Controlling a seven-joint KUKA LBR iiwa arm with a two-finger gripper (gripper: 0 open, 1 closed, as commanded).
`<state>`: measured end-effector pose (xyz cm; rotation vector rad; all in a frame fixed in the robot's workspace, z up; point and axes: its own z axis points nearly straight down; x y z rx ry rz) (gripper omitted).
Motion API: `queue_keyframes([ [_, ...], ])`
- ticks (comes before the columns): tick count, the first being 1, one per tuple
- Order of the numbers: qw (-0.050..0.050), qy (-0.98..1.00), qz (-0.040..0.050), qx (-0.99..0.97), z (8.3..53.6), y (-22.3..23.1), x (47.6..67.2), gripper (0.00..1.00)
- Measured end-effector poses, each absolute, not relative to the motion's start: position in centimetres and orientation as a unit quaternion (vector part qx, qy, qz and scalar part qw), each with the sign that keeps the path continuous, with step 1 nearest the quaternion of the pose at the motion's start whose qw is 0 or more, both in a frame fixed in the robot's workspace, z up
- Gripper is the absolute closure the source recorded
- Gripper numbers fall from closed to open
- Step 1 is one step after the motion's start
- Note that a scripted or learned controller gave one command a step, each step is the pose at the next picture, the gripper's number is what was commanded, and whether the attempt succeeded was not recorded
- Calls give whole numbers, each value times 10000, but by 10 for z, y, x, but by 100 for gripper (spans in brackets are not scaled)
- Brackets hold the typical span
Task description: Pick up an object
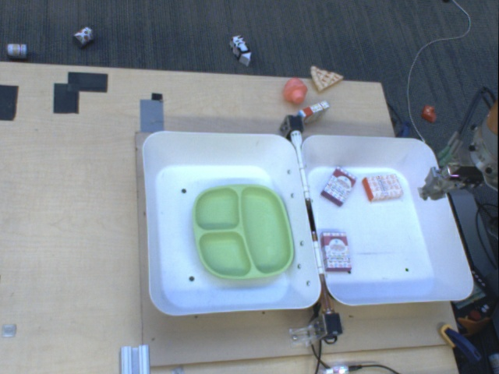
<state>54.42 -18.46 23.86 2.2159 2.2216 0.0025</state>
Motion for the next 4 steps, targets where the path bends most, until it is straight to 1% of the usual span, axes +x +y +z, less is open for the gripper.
queue_keyframes([
  [1, 6, 7089, 11, 7053, 236, -126, 490, 100],
  [2, 10, 7087, 17, 7055, 250, -43, 488, 100],
  [3, 11, 7080, 4, 7062, 234, -118, 535, 100],
  [4, 12, 7087, 8, 7055, 230, -169, 620, 100],
])
